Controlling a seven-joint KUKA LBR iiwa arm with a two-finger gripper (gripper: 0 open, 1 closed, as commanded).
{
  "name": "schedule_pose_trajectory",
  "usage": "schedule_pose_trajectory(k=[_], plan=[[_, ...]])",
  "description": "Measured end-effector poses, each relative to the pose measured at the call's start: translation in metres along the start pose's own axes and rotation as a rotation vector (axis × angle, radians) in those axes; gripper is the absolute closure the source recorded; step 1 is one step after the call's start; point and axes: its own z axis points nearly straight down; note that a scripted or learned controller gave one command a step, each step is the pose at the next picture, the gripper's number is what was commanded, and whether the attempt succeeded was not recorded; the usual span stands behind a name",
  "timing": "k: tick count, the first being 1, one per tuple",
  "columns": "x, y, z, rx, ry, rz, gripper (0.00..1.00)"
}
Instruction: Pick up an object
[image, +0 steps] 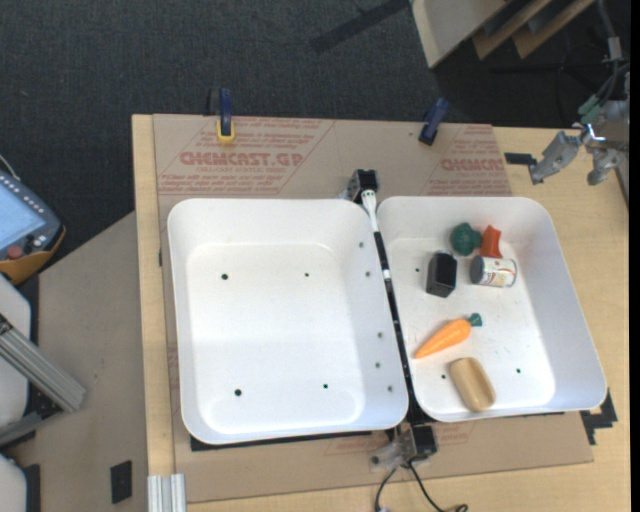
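Pincer (578, 155) parked high at the far right edge of the table (300, 150), beyond the right bin (560, 300); its opening state cannot be determined, and nothing is seen in it; all candidate objects lie below and left of the pincer: carrot (443, 338), tan block (471, 384), black box (441, 274), small can (494, 271); no pick started; approach, grasp and lift remain
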Motion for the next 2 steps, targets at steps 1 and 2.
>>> schedule_pose_trajectory(k=[1, 2], plan=[[0.003, -0.085, 0.152, 0.029, 0.012, 0.003, 0.00], [-0.002, -0.073, 0.077, 0.002, 0.001, -0.001, 0.00]])
